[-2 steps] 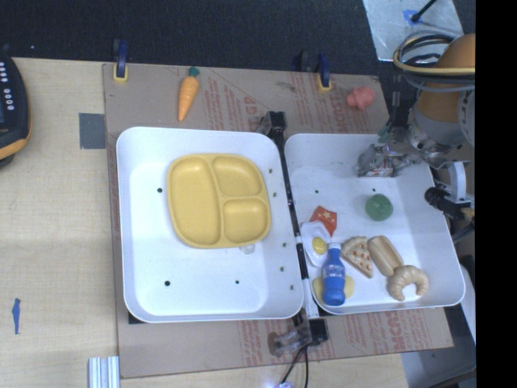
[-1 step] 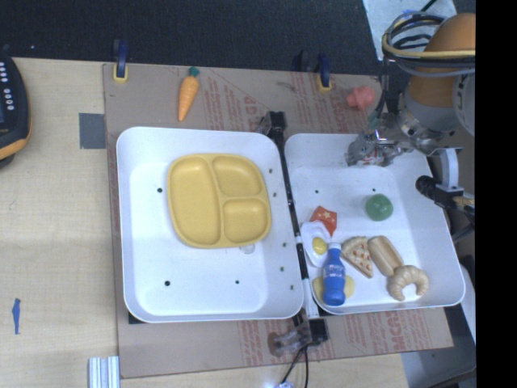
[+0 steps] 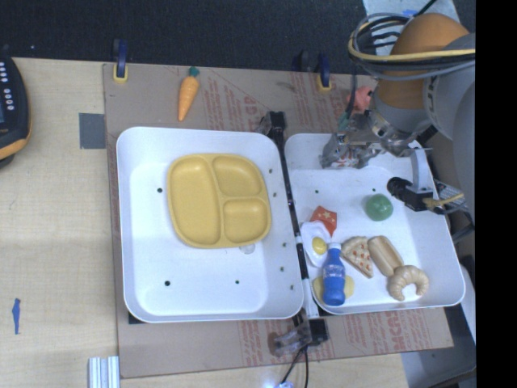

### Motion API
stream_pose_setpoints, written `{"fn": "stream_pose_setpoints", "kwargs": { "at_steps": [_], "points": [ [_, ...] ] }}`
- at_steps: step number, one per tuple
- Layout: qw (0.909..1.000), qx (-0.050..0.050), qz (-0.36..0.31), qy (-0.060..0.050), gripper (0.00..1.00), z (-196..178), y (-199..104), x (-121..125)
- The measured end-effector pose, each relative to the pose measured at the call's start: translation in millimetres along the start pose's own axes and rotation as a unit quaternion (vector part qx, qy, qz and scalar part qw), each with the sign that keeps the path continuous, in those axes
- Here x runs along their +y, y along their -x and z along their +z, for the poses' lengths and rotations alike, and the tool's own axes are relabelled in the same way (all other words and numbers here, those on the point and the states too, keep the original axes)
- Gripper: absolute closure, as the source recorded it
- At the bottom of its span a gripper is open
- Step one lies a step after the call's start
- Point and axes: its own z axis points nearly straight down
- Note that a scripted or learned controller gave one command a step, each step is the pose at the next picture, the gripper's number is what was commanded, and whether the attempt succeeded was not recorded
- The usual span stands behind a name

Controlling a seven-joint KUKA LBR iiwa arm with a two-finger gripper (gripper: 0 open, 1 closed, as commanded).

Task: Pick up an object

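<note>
Along the near edge of the right bin point(image 3: 452, 293) lie a blue bottle point(image 3: 334, 277), a pizza slice point(image 3: 357, 256), a bread roll point(image 3: 384, 254) and a croissant point(image 3: 408, 280), packed close together. Just beyond them sit a fried egg point(image 3: 316, 237) and a red piece point(image 3: 324, 218), then a green ball point(image 3: 378, 207), apart from the rest. At the far end of that bin hangs the gripper point(image 3: 349, 150), so every object lies nearer the camera than it, the ball closest. Whether it is wide or narrow I cannot tell; the wrist hides much of it. The left bin point(image 3: 145, 297) holds a yellow tray point(image 3: 218, 199).
</note>
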Motion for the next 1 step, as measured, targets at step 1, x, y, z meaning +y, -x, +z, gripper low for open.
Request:
{"fn": "stream_pose_setpoints", "kwargs": {
  "at_steps": [1],
  "points": [
    [1.0, 0.001, 0.0, 0.001, 1.0, -50.3, -49.6, -63.7]
  ]
}}
